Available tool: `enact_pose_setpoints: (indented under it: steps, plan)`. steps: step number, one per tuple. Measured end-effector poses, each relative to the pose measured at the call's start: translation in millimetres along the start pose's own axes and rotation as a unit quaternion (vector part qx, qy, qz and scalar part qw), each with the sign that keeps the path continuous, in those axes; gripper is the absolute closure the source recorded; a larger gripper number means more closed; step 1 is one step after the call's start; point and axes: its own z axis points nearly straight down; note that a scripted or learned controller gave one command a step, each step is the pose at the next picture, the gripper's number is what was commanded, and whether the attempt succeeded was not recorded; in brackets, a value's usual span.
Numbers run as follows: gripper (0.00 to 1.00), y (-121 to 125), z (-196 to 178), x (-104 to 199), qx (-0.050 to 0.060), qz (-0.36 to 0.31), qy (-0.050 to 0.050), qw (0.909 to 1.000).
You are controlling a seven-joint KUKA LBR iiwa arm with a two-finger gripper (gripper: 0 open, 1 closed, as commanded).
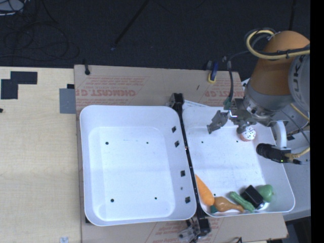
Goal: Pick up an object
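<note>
The left shallow white plastic bin (96, 135) comes first on the bench, and beside it the right shallow white plastic bin (223, 161) carries everything there is to pick. Along its near edge lies a cluster: one orange carrot-shaped toy (203, 189) with its long axis running from the divider down toward the near right, one tan-orange lumpy piece (223, 204), one green elongated toy (240, 200), one black block (251, 195) and one rounded green piece (265, 191), all touching or just beside one another. Farther back, near the far right corner of that bin, sits one small round whitish speckled object (247, 133). The grey two-finger gripper (218, 121) hangs above the far part of the right bin, pointing toward the divider; whether it is released or clenched cannot be told here, and nothing can be seen in its grasp. The speckled object lies just to its right, close by, while the cluster lies well apart toward the near edge, so the nearer candidate is probably the speckled one.
</note>
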Motion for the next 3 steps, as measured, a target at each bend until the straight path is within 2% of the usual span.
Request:
enact_pose_setpoints:
  steps: [1,2,3]
  plan:
    - [1.0,0,-10,0,0.001,0.0,0.0,1.0]
    - [1.0,-30,37,66,0.003,-0.002,0.001,1.0]
    - [1.0,-36,-21,142,-0.003,-0.004,0.001,1.0]
